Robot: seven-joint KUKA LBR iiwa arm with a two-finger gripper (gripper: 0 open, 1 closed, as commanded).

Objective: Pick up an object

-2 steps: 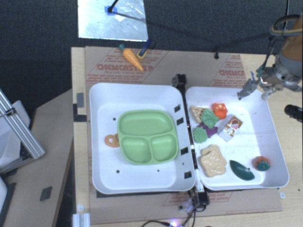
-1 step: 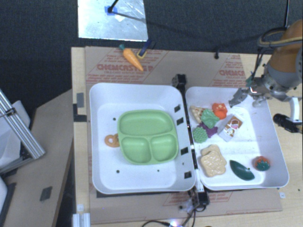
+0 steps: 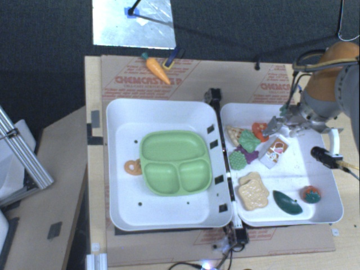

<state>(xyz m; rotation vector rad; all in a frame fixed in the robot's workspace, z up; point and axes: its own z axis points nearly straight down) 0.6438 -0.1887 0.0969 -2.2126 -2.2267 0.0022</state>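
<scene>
Two white bins lie side by side on the bench (image 3: pixel 185 72), and I go through them from the biggest thing to the smallest. I see the left bin (image 3: pixel 121 117) with one green divided plate (image 3: pixel 174 162), which has three compartments and its long side running left to right. Just beside the plate, on its left, lies one small orange pretzel (image 3: pixel 133 167).

The right bin (image 3: pixel 332 204) has more things, and I count eight small pieces there. One tan toast slice (image 3: pixel 252 190) lies near the front, its long axis going from front to back. One dark green leaf shape (image 3: pixel 287 202) lies to the right of it, with its long axis slanting and its pointed end toward the front right. One white small carton (image 3: pixel 274 151) stands tilted near the middle. One purple piece (image 3: pixel 248 151) and one green bumpy piece (image 3: pixel 238 160) are touching each other, and one more green piece (image 3: pixel 250 140) lies just behind them. One pale slice (image 3: pixel 234 134) points toward the front right. One red piece (image 3: pixel 259 130) lies just beside the gripper. One orange-red round piece (image 3: pixel 310 194) lies near the right wall.

One arm (image 3: pixel 332 77) reaches in from the right. I see the gripper (image 3: pixel 277 125) low over the back of the right bin, near the red piece and the carton; I cannot tell how its jaws stand.

One toy carrot (image 3: pixel 157 70) lies outside the bins, behind the left one, with its long axis slanting and its tip toward the front right.
</scene>
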